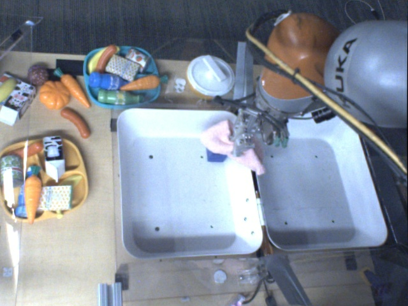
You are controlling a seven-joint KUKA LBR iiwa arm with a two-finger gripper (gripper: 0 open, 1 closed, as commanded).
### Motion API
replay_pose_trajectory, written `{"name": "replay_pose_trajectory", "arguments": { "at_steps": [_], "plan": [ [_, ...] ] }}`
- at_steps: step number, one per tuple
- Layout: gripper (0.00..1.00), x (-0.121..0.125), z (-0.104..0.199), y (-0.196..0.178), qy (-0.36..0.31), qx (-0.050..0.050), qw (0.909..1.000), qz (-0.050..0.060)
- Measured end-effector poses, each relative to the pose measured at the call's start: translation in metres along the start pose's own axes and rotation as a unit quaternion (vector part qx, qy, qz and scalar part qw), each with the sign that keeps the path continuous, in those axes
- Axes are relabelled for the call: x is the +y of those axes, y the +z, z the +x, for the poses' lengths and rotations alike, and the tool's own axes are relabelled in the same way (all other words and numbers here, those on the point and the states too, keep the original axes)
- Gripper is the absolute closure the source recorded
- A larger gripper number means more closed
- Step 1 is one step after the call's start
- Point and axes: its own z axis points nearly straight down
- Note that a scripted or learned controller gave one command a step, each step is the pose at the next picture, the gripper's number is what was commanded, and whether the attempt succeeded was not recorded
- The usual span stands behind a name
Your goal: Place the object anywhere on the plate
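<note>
Grey arm reaching in from 3 o'clock, gripper [244, 140] hovering over the left bin [166, 203] at its 1 o'clock corner, finger spacing impossible to tell, pink cloth [220, 139] lying beneath it, draping over a small blue object [216, 156], right bin [319, 203] sitting alongside.

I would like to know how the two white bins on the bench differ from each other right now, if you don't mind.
The left bin has a pink cloth and a small blue object near its upper right corner; the right bin has bare floor, apart from the cloth's tail draped over the shared edge. The gripper sits at the left bin's right edge, while the arm's wrist crosses above the right bin's top. Both are shallow, white and rounded.
</note>
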Motion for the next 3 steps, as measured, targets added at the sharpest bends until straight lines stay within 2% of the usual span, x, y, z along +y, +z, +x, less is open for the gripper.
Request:
{"name": "replay_pose_trajectory", "arguments": {
  "at_steps": [1,2,3],
  "plan": [
    [1.0,0.052,0.011,-0.018,-0.002,0.0,1.0,0.0],
    [1.0,0.102,0.022,-0.02,-0.002,0.0,1.0,0.0],
    [0.0,0.102,0.022,-0.02,-0.002,0.0,1.0,0.0]
  ]
}}
